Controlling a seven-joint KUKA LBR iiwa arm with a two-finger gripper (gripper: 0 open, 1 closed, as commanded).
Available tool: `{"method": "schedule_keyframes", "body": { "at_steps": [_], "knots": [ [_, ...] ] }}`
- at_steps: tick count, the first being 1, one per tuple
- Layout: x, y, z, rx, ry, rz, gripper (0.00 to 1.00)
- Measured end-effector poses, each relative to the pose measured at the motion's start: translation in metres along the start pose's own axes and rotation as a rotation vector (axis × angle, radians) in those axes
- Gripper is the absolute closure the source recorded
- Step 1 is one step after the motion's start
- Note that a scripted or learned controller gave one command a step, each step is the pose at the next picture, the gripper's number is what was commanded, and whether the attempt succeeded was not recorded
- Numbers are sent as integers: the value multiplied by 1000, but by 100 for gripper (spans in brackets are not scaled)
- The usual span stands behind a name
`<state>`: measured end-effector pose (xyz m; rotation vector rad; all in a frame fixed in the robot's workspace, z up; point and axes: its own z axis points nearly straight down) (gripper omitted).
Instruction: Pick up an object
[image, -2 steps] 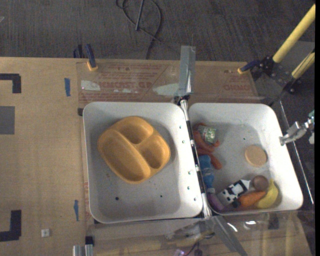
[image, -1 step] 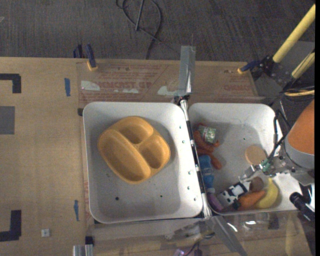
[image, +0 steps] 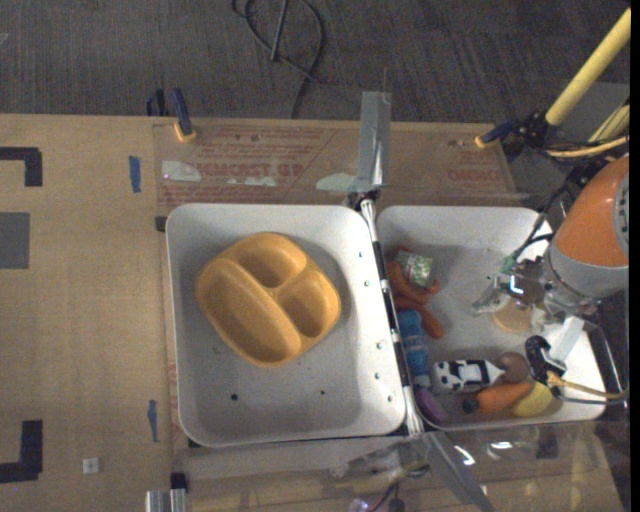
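Risks a miss: claw (image: 512, 290), state impossible to tell, low near right bin's (image: 460, 222) right wall, with toys (image: 470, 376) crowded along near and left edges, prone to slipping.

The arm (image: 598, 240) is a rounded grey body with a broad orange band above the wrist, ending in a cluttered metallic gripper (image: 507, 292) assembly (a small bluish-white glint shows on it), with thin dark cables looping beside it and a black-and-white fitting below.
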<state>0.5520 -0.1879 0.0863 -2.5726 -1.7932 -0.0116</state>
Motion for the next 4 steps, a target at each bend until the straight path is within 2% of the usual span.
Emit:
{"method": "schedule_keyframes", "body": {
  "at_steps": [1,2,3,4],
  "knots": [
    [23,52,1,-4,-11,-194,0],
    [17,118,-41,-5,-12,-424,0],
    [17,120,-21,-4,-6,-473,0],
    [9,107,-20,-29,-11,-563,0]
  ]
}}
